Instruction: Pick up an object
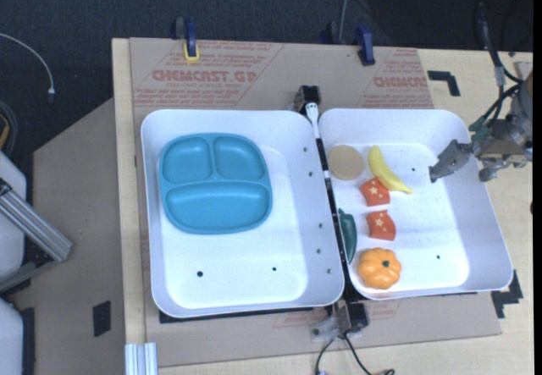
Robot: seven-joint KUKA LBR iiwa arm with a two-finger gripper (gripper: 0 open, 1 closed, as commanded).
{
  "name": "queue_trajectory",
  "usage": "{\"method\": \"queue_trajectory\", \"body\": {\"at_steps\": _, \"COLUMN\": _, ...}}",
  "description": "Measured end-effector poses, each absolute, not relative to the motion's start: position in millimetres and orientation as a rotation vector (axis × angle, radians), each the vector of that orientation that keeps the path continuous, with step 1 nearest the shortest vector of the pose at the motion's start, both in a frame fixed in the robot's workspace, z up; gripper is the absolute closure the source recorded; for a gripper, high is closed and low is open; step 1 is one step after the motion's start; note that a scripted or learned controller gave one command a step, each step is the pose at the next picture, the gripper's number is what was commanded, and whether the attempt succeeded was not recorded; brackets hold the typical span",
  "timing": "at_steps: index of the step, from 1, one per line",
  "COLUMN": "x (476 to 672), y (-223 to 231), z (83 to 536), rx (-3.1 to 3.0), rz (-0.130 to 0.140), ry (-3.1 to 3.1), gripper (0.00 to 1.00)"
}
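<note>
— Status?
— My gripper hovers over the right bin, fingers apart, nothing between them.
— Remaining?
— Everything: banana lies nearby on the bin floor, not yet grasped.

my grey gripper over white bins: a blue plate, a tan disc, a yellow banana, two red blocks marked with pale stars, an orange pumpkin, a dark green pod.
</note>
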State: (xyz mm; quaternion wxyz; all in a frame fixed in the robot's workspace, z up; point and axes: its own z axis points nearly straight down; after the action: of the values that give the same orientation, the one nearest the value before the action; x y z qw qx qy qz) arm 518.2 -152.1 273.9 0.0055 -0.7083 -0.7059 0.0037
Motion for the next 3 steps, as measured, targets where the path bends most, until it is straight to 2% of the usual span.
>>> {"method": "queue_trajectory", "body": {"at_steps": 1, "x": 520.3, "y": -151.6, "z": 280.4, "rx": -2.221, "rz": 0.000, "ry": -2.221, "gripper": 0.00}}
{"method": "queue_trajectory", "body": {"at_steps": 2, "x": 526.9, "y": -149.6, "z": 235.1, "rx": -2.218, "rz": 0.004, "ry": -2.218, "gripper": 0.00}}
{"method": "queue_trajectory", "body": {"at_steps": 3, "x": 515.9, "y": -148.2, "z": 181.7, "rx": -2.217, "rz": 0.005, "ry": -2.216, "gripper": 0.00}}
